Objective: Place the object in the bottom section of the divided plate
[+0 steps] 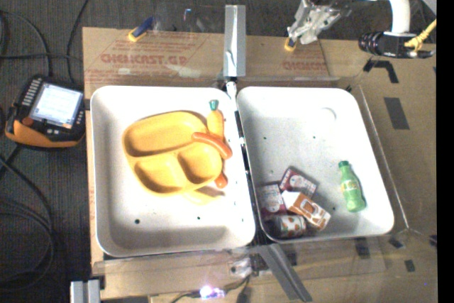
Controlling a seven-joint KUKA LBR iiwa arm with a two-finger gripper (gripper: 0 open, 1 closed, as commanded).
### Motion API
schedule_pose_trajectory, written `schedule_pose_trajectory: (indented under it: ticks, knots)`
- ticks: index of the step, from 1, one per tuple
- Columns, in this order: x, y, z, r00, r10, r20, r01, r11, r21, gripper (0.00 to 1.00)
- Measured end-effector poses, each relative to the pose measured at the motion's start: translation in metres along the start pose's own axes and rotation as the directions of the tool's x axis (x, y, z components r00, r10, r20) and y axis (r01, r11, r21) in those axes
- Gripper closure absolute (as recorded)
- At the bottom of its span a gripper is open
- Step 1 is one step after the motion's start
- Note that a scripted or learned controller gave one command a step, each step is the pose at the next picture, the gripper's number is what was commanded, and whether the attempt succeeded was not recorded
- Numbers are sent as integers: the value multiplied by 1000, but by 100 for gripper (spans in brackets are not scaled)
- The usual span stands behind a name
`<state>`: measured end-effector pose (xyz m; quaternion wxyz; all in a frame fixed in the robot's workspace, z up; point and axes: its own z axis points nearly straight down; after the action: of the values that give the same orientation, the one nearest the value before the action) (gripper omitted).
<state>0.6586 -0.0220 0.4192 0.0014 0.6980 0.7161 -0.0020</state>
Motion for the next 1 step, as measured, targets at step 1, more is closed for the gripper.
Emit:
schedule_pose_trajectory:
  ticks: [1]
  knots:
    - [-12,10,24,970,-244,-1,244,970,0,100]
